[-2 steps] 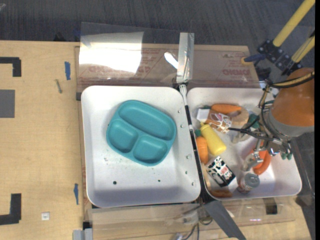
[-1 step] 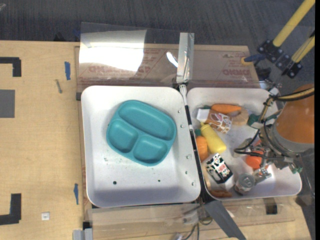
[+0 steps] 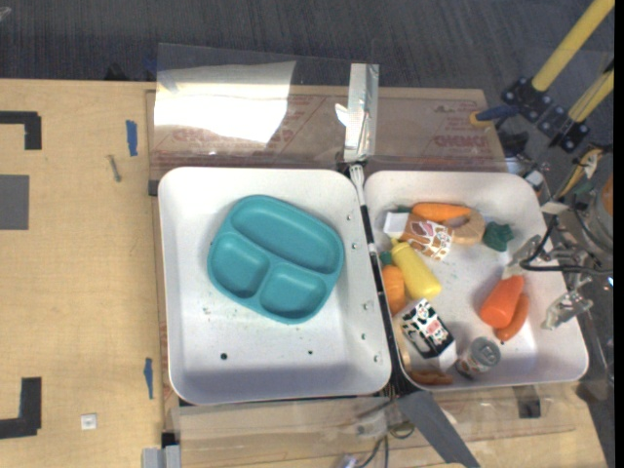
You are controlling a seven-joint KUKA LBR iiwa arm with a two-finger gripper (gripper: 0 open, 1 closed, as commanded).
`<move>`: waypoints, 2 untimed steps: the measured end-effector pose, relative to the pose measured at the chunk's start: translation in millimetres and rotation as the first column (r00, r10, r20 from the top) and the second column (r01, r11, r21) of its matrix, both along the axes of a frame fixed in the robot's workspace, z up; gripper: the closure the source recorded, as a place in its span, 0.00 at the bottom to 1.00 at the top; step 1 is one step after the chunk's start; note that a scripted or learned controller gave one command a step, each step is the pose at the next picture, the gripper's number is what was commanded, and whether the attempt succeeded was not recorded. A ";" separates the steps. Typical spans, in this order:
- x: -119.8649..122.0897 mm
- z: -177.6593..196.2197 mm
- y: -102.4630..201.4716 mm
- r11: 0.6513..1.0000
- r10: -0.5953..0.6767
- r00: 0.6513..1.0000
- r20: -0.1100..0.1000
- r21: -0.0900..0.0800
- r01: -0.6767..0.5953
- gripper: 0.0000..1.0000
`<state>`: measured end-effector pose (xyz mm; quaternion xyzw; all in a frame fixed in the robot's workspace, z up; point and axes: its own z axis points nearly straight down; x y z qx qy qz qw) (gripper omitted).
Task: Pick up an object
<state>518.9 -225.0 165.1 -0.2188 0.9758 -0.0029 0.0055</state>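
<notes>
- Sitting alone in the left bin (image 3: 185,359), the teal divided plate (image 3: 276,257) is wide and shallow; jaws would likely slip off it.
- Crowding the right bin's (image 3: 565,359) nine o'clock side, the yellow bottle (image 3: 416,270) and cow-print carton (image 3: 426,328) touch neighbours, risking a double grab.
- The orange carrot (image 3: 503,303) lies freer, toward three o'clock.
- The gripper (image 3: 561,281) hangs at the bin's three o'clock rim; whether its jaws are open cannot be told.

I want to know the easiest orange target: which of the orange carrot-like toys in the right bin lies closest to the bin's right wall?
The orange carrot lying tilted at the right, below the small green piece. The other carrot lies along the far wall.

Two bins (image 3: 185,261), one teal plate (image 3: 276,257)
</notes>
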 end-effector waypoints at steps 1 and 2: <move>39.6 -75.8 55.1 1.000 -0.002 1.000 0.000 0.003 0.002 0.00; -20.8 -75.4 57.1 0.984 -0.179 0.984 -0.003 0.004 0.179 0.00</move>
